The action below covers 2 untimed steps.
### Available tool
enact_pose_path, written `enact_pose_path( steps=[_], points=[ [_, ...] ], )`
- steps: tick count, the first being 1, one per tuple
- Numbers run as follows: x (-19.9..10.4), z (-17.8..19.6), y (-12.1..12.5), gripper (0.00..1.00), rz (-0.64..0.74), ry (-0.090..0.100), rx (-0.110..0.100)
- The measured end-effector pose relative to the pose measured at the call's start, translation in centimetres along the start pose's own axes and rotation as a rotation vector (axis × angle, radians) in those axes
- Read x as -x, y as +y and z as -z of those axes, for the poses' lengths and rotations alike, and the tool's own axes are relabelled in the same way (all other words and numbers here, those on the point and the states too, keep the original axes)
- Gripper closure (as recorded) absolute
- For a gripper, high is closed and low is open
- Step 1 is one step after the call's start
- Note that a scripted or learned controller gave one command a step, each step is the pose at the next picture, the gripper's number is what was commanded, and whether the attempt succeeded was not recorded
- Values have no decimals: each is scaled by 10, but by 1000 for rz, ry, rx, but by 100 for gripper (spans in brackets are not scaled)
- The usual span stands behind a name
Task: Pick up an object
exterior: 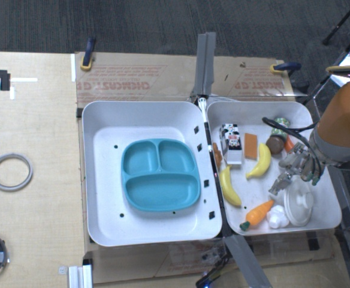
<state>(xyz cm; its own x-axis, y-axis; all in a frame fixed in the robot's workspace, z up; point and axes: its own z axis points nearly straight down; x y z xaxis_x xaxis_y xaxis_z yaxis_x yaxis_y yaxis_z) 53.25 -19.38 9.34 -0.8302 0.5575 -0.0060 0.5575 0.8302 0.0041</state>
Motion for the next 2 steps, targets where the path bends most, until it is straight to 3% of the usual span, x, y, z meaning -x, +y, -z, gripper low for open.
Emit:
enact_pose_path(
  steps=[1, 2],
  points=[
    [81, -3, 35, 0, -120, 52, -21],
    [50, -2, 98, 0, -119, 4, -5]
  ],
)
